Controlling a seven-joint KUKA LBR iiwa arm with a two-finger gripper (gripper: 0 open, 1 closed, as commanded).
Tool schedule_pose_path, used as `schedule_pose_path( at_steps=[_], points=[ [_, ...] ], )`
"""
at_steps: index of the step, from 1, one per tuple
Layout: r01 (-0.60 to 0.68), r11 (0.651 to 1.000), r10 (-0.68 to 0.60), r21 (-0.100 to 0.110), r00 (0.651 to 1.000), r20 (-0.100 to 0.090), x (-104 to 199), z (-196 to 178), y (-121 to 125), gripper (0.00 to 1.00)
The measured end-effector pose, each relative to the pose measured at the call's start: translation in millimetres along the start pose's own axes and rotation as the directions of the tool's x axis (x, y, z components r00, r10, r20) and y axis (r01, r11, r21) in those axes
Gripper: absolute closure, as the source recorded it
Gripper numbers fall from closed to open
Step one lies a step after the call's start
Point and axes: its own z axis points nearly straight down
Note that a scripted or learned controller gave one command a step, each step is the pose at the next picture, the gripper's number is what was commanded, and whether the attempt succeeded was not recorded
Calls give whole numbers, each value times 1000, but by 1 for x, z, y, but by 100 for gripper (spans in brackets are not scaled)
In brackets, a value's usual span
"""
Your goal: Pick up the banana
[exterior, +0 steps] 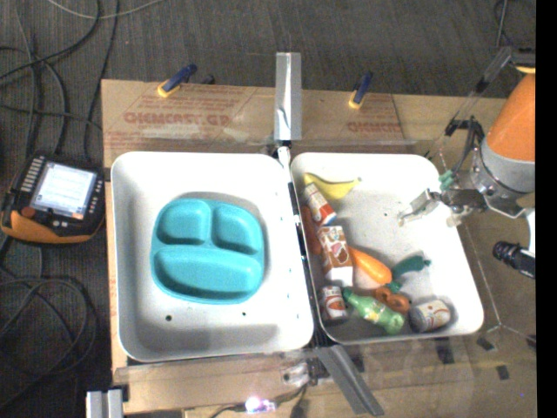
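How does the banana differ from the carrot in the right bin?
The banana is yellow and curved; the carrot is orange and straighter, with a green top. The banana lies near the bin's far rim, the carrot lower, amid the packed items. The banana touches only a small carton; the carrot has neighbours all round. Both lie flat.

A robotics lab, by the look of it. Cables (52, 85) trail across grey carpet, a teach pendant (54, 197) lies by the bench, and clamps (177, 79) pin cardboard (209, 120) down.

Even, fairly bright overhead light; white bins (122, 233) slightly glary; soft shadow under the teal tray (209, 249); overall mild blur, grainy dark floor (130, 33)
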Motion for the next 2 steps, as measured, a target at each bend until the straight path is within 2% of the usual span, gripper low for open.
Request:
schedule_pose_path(
  at_steps=[1,2],
  points=[
    [24,1000,-24,0,1000,4,20,79,69,0],
    [171,985,-171,2,985,9,64,117,114,0]
  ],
)
